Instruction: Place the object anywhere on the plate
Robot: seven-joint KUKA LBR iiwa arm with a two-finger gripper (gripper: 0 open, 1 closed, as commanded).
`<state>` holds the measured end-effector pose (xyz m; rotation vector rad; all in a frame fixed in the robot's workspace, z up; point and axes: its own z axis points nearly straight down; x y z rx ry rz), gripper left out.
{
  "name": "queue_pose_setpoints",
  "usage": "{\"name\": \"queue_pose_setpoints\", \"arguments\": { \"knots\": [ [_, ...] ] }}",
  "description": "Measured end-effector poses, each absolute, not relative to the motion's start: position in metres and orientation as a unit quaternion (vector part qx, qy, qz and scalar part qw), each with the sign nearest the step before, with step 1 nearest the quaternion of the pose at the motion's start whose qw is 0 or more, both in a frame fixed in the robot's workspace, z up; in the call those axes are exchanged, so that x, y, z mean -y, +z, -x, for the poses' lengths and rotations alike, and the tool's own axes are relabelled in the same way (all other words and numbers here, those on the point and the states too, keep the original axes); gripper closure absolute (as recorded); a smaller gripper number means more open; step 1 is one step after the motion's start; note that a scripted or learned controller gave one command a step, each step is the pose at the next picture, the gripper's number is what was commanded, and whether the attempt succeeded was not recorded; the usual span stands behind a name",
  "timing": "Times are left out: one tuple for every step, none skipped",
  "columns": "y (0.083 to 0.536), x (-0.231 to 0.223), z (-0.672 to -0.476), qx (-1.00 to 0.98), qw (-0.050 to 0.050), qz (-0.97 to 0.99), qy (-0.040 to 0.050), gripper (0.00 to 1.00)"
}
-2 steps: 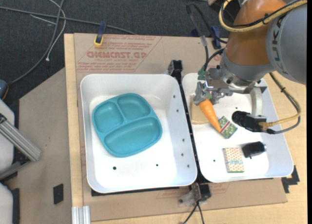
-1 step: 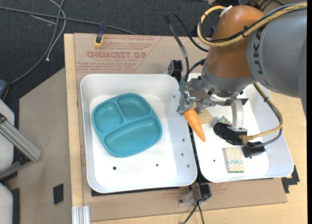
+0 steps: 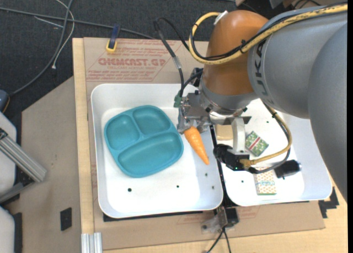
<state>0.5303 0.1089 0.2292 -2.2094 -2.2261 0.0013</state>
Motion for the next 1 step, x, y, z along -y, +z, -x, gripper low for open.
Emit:
{"name": "queue_pose_setpoints", "arguments": {
  "knots": [
    [0.2295,-0.1048,-0.5311,0.707,0.002,0.707,0.0008,0.00]
  ]
}}
